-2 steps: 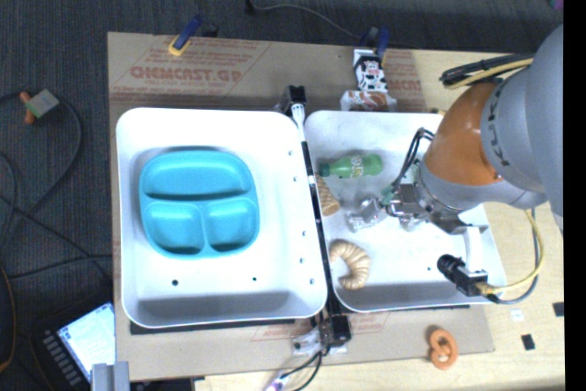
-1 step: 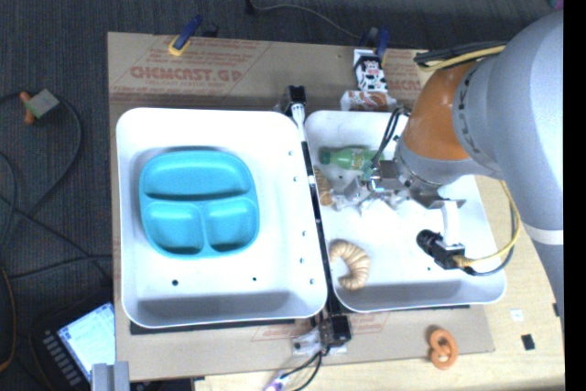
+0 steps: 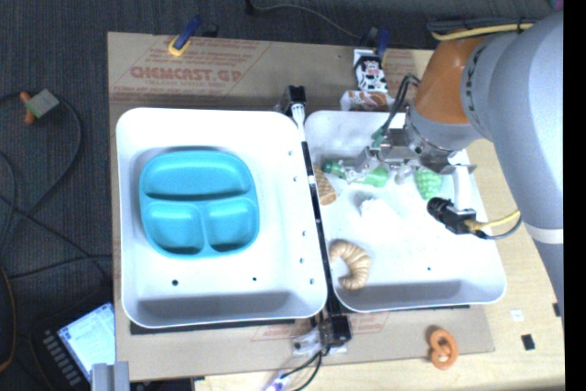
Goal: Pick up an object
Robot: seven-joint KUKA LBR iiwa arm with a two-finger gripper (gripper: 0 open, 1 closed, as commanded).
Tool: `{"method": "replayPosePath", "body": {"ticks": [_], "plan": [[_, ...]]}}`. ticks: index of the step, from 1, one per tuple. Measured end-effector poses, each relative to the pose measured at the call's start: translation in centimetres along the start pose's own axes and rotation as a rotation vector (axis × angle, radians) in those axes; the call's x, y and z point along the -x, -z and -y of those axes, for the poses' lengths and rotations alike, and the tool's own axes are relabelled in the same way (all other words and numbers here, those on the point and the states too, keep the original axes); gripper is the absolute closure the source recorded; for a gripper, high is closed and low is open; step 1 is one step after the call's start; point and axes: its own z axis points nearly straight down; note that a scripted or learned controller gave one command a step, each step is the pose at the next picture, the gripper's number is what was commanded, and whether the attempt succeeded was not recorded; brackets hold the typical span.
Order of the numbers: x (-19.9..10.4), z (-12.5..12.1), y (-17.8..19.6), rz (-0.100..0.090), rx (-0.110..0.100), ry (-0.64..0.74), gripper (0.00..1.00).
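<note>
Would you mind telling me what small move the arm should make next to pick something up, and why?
Probably lower the gripper a little toward the green objects just beside it in the right bin. It hangs above that cluster, and nothing visibly sits between its fingers.

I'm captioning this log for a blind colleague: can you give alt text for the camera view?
A grey robot arm reaches from the right, its hand low in the right white bin among small green items, with a tan curled toy near the front. The left bin holds a blue divided tray.
</note>
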Motion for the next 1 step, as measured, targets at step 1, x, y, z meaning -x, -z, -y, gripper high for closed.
{"method": "replayPosePath", "body": {"ticks": [1], "plan": [[0.01,0.03,0.93,0.002,-0.001,0.000,1.00]]}}
